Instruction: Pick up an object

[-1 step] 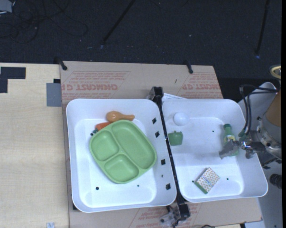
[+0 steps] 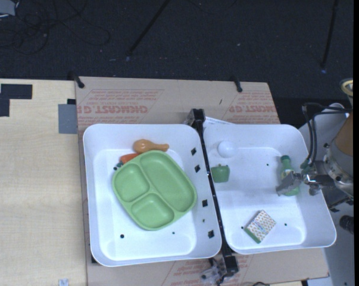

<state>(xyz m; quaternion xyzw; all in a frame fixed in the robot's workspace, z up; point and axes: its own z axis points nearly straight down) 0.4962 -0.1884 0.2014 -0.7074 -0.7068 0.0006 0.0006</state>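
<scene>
Watching gripper [image 2: 289, 182] low at right edge of right bin [image 2: 313, 234]; I cannot tell its state from this angle. Green object [image 2: 286, 167] sits right at its tip, contact unclear. Same bin holds 3 more: small patterned box [image 2: 261, 226] near front, green block [image 2: 219, 173] by divider, white ball [image 2: 226, 149]. Left bin [image 2: 102, 237] carries green 3-compartment plate [image 2: 153, 189], orange piece [image 2: 144, 146] behind it.

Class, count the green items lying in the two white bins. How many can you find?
3. A green divided plate in the left bin; a small green block by the divider in the right bin; a green object at the end effector. More may be hidden.
</scene>
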